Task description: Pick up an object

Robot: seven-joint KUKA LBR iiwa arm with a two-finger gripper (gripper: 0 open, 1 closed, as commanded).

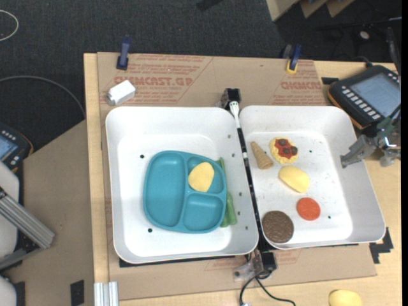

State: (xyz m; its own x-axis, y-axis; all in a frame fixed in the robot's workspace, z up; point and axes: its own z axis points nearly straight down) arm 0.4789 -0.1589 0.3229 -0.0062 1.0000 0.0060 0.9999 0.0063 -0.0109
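Observation:
In the right bin (331, 123) lie a tan cone (260, 155), a small toy pizza (284, 150), a pale yellow piece (294, 178), a red disc (308, 208) and a brown round cookie (278, 226). A blue divided plate (169, 193) sits in the left bin (127, 171) with a yellow piece (201, 176) in its upper right compartment. A green item (225, 206) pokes out from under the plate's right side. My gripper (354, 156) hangs over the right bin's right rim, apart from every object and well right of the pizza.
A black clip (232, 97) sits where the two bins meet at the back. A teach pendant (370, 97) lies at the back right. A white block (121, 92) rests on the cardboard at the back left. A yellow object (344, 297) lies outside, at the front right.

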